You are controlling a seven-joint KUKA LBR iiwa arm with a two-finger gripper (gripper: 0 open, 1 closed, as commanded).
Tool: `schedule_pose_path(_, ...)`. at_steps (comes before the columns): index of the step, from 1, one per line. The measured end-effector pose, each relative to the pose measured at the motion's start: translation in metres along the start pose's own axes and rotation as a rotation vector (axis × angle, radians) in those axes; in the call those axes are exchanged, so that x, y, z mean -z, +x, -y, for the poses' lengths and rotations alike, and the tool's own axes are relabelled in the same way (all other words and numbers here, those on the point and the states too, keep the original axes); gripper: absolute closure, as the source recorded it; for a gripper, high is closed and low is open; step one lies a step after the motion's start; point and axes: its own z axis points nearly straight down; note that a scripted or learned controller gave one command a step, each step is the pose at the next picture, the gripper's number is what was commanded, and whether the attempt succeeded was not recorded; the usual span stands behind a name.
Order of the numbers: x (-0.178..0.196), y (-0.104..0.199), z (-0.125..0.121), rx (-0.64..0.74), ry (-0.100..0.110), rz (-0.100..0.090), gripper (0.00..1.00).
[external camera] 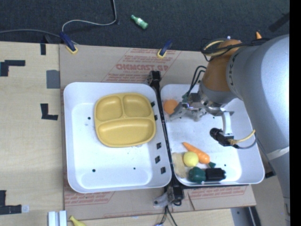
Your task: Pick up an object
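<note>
My gripper (185,111) is low in the right bin (244,121), near its upper left corner. An orange round object (169,106) lies just left of the gripper, against the bin's left wall, and the gripper partly hides it. Toward the bin's front lie an orange carrot (195,151), a yellow round fruit (190,159), a dark green object (196,174) and a black object (215,174), all well apart from the gripper. I see nothing held by the gripper.
The left bin (80,140) holds a yellow divided plate (125,118). A black divider (160,126) runs between the bins. The grey arm (263,93) covers the right side of the right bin. A small green item (139,21) lies on the dark floor beyond the bench.
</note>
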Motion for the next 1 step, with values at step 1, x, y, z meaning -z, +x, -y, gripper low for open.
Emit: schedule_pose_path(1, 0.0099, -0.0004, -0.0004, 0.001, -0.002, 0.002, 1.00)
